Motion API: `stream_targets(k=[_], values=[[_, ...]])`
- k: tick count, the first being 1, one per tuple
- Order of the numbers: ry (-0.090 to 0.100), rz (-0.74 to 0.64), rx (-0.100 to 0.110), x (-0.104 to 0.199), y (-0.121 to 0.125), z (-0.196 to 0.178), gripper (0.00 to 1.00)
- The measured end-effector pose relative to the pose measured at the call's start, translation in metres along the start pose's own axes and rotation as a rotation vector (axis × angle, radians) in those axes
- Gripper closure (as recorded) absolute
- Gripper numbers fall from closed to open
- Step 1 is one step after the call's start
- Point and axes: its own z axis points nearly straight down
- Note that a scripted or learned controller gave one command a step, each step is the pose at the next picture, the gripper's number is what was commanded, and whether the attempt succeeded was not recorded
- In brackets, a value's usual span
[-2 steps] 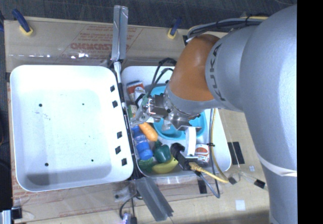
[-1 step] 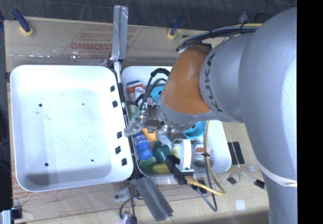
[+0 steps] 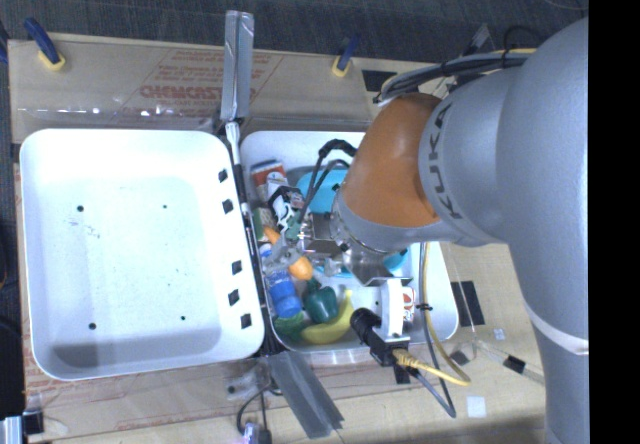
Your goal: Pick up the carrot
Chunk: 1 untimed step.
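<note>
The grey arm (image 3: pixel 520 162) is seen reaching in from the right, bent downward, its broad upper link filling that side of the view. The orange band (image 3: pixel 395 167) above the wrist is turned toward the camera. Below it, the gripper (image 3: pixel 300 237) is lowered and pointed to the left, its fingers too hidden by the wrist to be judged.

left bin (image 3: pixel 60 262) open, right bin (image 3: pixel 285 140) crowded (arm (image 3: pixel 480 172) overhead)

Smooth white plastic bins (image 3: pixel 60 232); glossy orange band (image 3: pixel 395 172) on matt grey arm (image 3: pixel 520 152).
</note>
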Motion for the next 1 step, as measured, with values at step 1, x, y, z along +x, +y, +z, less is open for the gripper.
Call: stream_targets(k=[1], values=[[0.000, 0.005, -0.001, -0.0648, 0.0471, 0.0939, 0.00]])
